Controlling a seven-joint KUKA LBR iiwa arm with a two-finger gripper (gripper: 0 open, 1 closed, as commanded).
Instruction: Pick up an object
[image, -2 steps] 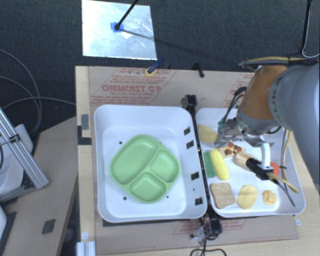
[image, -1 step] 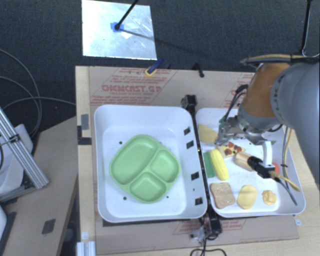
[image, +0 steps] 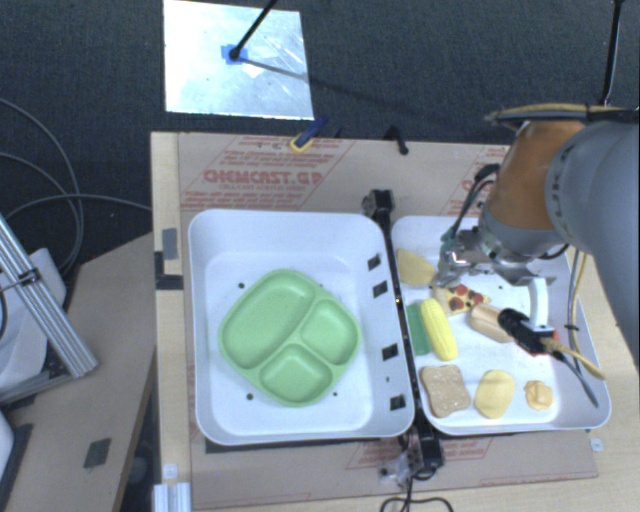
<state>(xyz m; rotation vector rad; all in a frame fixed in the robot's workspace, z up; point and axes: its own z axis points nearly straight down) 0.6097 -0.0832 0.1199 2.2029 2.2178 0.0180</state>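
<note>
My gripper (image: 453, 262) hangs low over the back of the right bin (image: 580, 415), under the grey arm with its orange band. A pale yellow piece (image: 414, 267) lies just left of it, and a pizza slice (image: 462, 298) just in front. Further forward are a corn cob (image: 438, 329), a green piece (image: 417, 330) against the bin's left wall, and a tan bread roll (image: 487, 321). Along the front lie a slice of toast (image: 445, 389), a yellow lump (image: 494, 393) and a small orange piece (image: 538, 394). I see nothing held in the gripper.
The left bin (image: 240, 235) holds a green divided plate (image: 290, 336). A black divider with clips (image: 385, 290) runs between the bins. Cardboard (image: 265, 175) lies under both. A shiny sheet (image: 238, 60) lies on the floor behind the bench.
</note>
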